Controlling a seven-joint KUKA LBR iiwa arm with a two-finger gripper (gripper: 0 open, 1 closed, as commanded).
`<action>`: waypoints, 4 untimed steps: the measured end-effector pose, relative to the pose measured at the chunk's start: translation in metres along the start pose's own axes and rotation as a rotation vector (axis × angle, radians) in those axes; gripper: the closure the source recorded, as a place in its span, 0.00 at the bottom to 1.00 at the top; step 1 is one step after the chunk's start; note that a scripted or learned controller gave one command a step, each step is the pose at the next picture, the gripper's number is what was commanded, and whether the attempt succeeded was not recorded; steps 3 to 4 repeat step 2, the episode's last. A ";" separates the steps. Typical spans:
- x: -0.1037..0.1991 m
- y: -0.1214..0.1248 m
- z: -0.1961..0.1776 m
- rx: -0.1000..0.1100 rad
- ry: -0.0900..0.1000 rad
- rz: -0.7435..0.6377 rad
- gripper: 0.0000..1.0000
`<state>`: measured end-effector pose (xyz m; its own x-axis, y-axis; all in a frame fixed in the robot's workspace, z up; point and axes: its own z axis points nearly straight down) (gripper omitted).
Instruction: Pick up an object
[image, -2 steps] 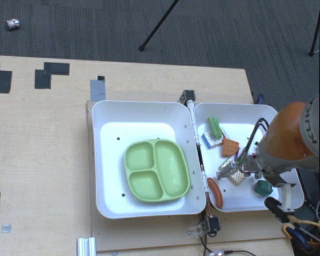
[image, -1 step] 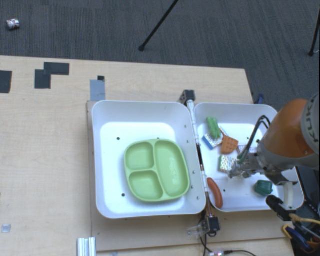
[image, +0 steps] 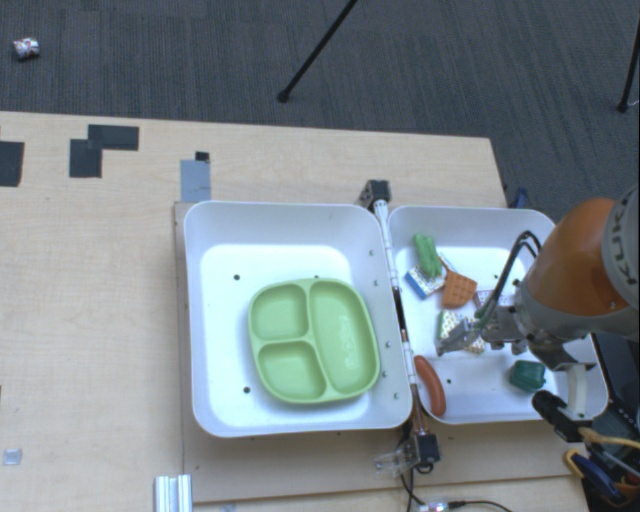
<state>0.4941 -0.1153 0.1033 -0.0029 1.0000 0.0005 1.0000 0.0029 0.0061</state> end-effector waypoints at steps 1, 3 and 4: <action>0.001 0.001 -0.010 -0.003 0.000 -0.001 1.00; 0.079 -0.005 -0.108 0.001 0.001 -0.003 1.00; 0.079 -0.005 -0.108 0.001 0.001 -0.003 1.00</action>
